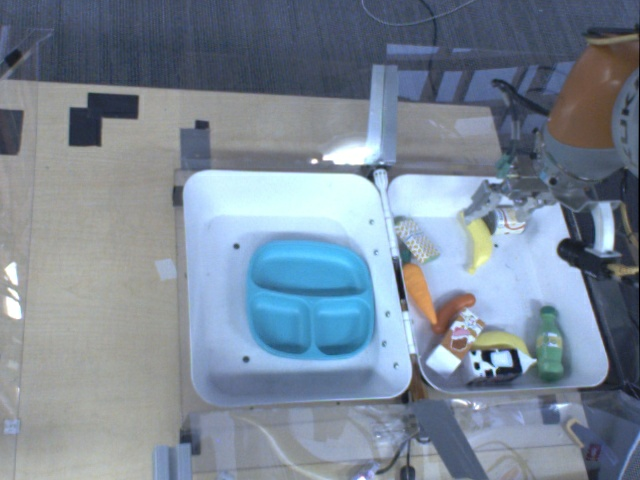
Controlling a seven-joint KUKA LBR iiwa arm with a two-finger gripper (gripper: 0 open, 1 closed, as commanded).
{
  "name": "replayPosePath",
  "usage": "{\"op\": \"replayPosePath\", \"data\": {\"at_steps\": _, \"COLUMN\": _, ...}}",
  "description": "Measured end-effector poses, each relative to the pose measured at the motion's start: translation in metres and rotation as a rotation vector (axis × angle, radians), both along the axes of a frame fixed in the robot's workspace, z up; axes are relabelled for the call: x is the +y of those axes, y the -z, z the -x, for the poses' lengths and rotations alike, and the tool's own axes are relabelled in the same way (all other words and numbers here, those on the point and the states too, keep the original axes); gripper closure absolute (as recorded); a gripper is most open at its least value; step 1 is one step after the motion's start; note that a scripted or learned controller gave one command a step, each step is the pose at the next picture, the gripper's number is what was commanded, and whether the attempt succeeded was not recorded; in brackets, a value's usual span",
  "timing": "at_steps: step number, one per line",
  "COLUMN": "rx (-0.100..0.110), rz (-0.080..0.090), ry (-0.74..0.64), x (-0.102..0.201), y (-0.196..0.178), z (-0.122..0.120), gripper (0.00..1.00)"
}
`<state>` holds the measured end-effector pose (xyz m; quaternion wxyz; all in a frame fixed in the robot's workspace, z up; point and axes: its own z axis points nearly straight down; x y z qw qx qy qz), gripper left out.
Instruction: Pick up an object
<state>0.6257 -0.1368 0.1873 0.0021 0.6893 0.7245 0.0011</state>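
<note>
My gripper (500, 208) hangs over the back of the right bin (590, 313), just above the upper end of a yellow banana (480, 245). It is open, its fingers spread, with nothing visibly gripped. A small white and red item (513, 222) lies right under it, partly hidden. Further forward lie an orange carrot (420, 294), a red-orange sausage (455, 308), a patterned wrapped item (415, 239), a small printed box (464, 332), a black-and-white cow toy with a yellow top (497, 357) and a green bottle (549, 343).
The left bin (210, 218) holds a blue divided plate (310, 298). A metal post (384, 118) stands behind the wall between the bins. The arm's grey and orange body (595, 108) rises at the right.
</note>
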Motion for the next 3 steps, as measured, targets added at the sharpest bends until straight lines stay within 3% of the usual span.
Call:
{"op": "replayPosePath", "data": {"at_steps": 1, "rx": -0.006, "rz": 0.002, "ry": -0.025, "x": -0.037, "y": 0.098, "z": 0.009, "gripper": 0.0}}
{"op": "replayPosePath", "data": {"at_steps": 2, "rx": -0.013, "rz": 0.002, "ry": -0.027, "x": -0.036, "y": 0.085, "z": 0.007, "gripper": 1.0}}
{"op": "replayPosePath", "data": {"at_steps": 3, "rx": -0.004, "rz": 0.002, "ry": -0.125, "x": -0.034, "y": 0.002, "z": -0.045, "gripper": 1.0}}
